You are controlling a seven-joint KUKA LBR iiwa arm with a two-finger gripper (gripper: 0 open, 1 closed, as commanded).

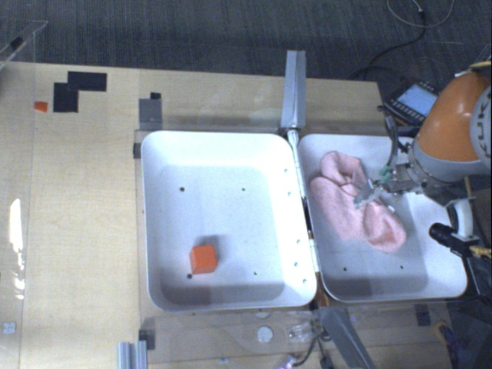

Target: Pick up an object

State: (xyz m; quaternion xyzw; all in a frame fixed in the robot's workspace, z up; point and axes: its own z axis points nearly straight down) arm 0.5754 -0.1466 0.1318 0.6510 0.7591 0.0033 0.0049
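Note:
A crumpled pink cloth [350,198] lies in the right bin [438,271], spread from its upper left toward the middle. An orange block [204,259] sits in the left bin [161,206], near its lower left. My gripper [372,193] reaches in from the right and is down on the cloth's right part, its thin fingers touching the fabric. Whether the fingers pinch any fabric I cannot tell.
A grey metal divider post [293,91] stands between the bins at the back. The orange band of my arm [457,121] hangs over the right bin's far right corner. Black markers [77,89] and a small red square [41,107] lie on the bench at far left.

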